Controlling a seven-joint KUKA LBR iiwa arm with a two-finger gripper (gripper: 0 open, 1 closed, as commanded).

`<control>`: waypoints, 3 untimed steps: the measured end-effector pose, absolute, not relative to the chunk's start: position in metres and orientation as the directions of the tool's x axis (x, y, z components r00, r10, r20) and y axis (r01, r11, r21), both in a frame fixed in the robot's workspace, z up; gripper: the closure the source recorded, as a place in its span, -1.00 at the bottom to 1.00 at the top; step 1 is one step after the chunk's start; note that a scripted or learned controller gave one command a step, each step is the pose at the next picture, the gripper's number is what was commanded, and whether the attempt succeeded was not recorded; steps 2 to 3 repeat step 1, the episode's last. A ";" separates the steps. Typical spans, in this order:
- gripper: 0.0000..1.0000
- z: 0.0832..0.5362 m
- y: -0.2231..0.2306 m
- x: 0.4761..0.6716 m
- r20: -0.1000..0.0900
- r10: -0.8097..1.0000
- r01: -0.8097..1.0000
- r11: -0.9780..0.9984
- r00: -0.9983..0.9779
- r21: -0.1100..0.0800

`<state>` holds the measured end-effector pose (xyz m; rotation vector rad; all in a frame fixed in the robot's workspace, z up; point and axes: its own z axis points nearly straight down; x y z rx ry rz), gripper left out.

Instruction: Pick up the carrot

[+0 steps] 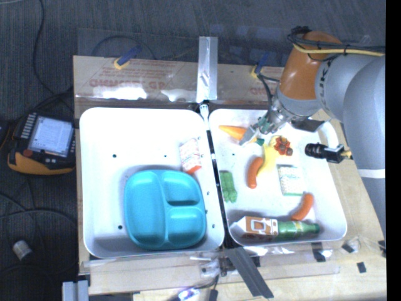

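We hover the gripper (258,130) just right of the carrot (232,131), lying at the right bin's (335,196) far-left corner. Jaw state, we cannot tell. Best to centre over its thick middle, then descend and clear the banana (269,155).

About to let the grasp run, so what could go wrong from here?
The gripper sits at the thick end of the orange cone-shaped carrot, not over its middle, so it may close off-centre and push the carrot aside. The carrot also lies near the right bin's back wall, leaving little room. The yellow banana just below could get nudged.
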<state>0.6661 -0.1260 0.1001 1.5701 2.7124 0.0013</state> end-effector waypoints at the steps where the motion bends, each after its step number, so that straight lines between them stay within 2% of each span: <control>1: 1.00 0.209 -0.072 0.664 -0.001 0.931 0.931 0.366 -0.366 0.000; 3: 1.00 0.209 -0.072 0.664 -0.001 0.931 0.931 0.366 -0.366 0.000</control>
